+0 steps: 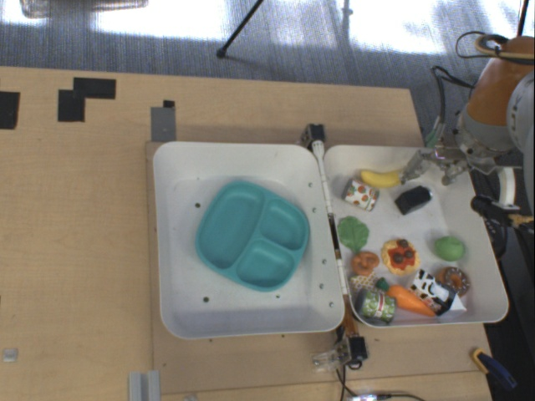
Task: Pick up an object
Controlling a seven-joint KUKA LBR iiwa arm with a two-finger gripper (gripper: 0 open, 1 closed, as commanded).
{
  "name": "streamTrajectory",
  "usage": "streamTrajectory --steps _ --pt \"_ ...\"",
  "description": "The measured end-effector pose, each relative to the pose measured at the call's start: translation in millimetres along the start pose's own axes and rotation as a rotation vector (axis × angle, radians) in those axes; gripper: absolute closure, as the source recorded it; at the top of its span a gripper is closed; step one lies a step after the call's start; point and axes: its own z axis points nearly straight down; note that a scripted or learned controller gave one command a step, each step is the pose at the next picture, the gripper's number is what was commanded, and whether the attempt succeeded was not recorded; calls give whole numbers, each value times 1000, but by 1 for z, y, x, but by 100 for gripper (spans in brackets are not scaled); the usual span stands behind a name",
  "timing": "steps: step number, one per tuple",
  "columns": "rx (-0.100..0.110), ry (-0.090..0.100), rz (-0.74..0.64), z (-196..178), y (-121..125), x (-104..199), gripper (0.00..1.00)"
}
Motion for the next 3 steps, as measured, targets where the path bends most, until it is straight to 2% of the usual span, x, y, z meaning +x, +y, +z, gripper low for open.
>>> streamTrajectory --steps 1,2,3 --pt "-4 0 -1 22 -45 95 0" --pt "-8 -1 -2 10 -43 95 100" --pt "-11 -1 -3 -106 -10 131 100"
